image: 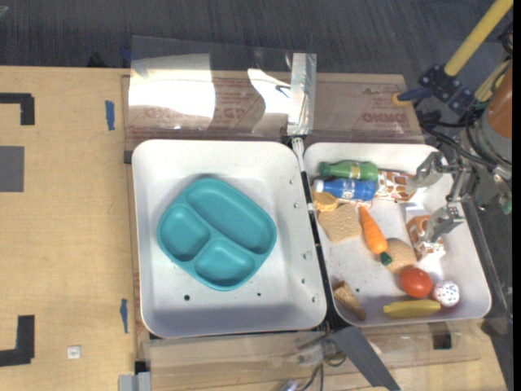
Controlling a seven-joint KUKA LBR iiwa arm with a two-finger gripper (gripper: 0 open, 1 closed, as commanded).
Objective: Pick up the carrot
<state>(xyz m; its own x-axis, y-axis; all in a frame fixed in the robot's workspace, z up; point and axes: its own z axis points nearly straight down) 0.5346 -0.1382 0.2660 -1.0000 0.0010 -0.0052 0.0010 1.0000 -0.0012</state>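
The gripper (444, 195) is over the right bin (472, 259), near its right wall. Its jaws stand apart, one finger (425, 169) toward the bin's far side and the other (440, 221) toward the near side, with nothing between them. The carrot (373, 233) lies in the middle of the right bin, to the left of the gripper and apart from it, its green end toward the near side. A bread slice (340, 223) lies just left of the carrot. A green bottle (350, 169) and a blue bottle (346, 190) lie at the far side. A tomato (416, 282), a die (446, 294) and a banana (411, 307) lie near the front wall. The left bin (155, 169) holds a teal plate (216, 231).
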